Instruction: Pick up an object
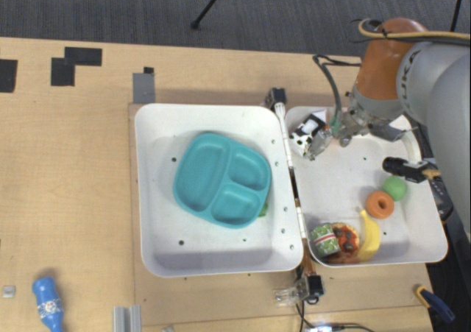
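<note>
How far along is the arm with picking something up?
Done: the gripper has reached the right bin's far left corner, by a black-and-white object. In hand: nothing visibly lifted. Left: the grasp and lift; the banana, orange ring and green ball lie untouched.

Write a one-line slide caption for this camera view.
KUKA arm's gripper low over the right bin's far-left corner; banana and orange ring lie nearer, teal divided plate in left bin.

A small black-and-white object [305,132] lies in the right bin's [331,183] far left corner.
</note>
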